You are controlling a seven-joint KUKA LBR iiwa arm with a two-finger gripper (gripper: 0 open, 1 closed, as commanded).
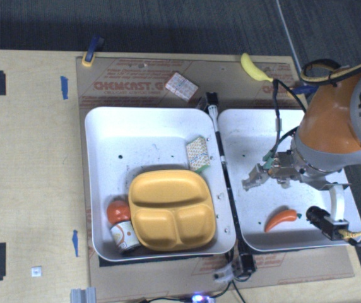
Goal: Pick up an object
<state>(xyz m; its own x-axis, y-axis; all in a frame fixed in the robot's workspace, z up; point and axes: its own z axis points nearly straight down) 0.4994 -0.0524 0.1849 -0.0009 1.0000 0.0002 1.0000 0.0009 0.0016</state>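
- the grey two-finger gripper (254,179) hangs over the right white plastic bin (250,126), above bare floor left of the middle. can't tell how wide it's set.
- nearest pickable thing looks like the small orange pepper-shaped toy (281,219), near side of that bin, just right of and nearer than the tool, apart from it.
- so i'd call this the approach step, nothing grabbed.
- next move calls for sliding over the pepper, then dropping down.
- the left white bin (98,169) has a yellow sectioned plastic tray (171,208).

Yellow banana (254,67) and blue clamp (91,50) on bench (29,169)
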